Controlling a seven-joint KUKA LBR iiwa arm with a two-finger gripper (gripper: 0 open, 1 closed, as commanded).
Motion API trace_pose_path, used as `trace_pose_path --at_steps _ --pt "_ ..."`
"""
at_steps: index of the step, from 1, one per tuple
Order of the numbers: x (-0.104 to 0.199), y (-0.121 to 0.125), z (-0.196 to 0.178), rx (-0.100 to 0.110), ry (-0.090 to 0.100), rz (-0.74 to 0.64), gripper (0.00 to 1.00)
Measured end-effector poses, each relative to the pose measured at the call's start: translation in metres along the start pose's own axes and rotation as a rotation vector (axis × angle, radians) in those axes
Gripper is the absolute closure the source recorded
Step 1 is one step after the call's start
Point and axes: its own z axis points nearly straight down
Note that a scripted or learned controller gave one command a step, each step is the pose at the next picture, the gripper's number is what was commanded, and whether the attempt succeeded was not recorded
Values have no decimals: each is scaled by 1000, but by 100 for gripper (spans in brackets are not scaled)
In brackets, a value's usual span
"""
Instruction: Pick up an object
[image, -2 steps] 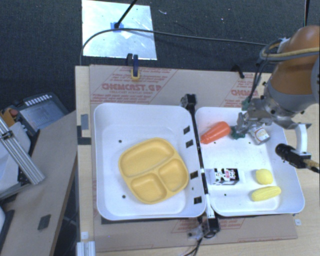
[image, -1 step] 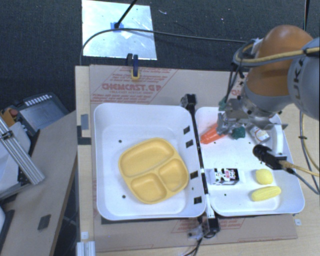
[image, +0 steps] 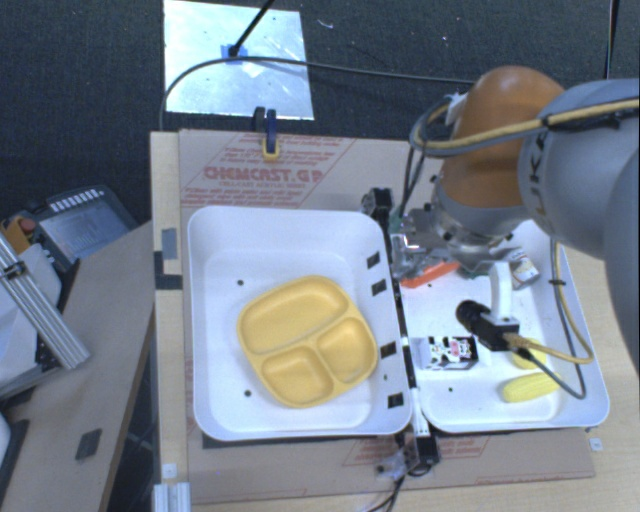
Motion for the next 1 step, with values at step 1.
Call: trace_pose_path --at_steps 1 --pt "43 3 12 -1 0 1 100"
